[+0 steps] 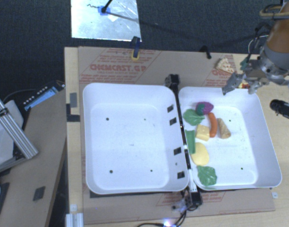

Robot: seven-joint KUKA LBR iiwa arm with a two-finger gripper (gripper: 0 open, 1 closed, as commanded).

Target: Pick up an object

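The right bin (258,141) holds several toy foods along its left side: a purple eggplant (204,108), a green leaf (192,117), an orange carrot (212,125), a tan bread piece (223,128), a yellow block (202,133), a yellow oval (199,154) and a green lump (207,175). My gripper (240,86) hangs over that bin's far rim, up and to the right of the eggplant. Its fingers are spread open, with none of the foods between them.
The left bin (130,136) sits beside the right one, with a black hinged divider (178,126) between them. A tan cracker-like piece (225,65) lies on the cardboard behind the right bin. A yellow and blue clamp (135,48) stands at the cardboard's far edge.
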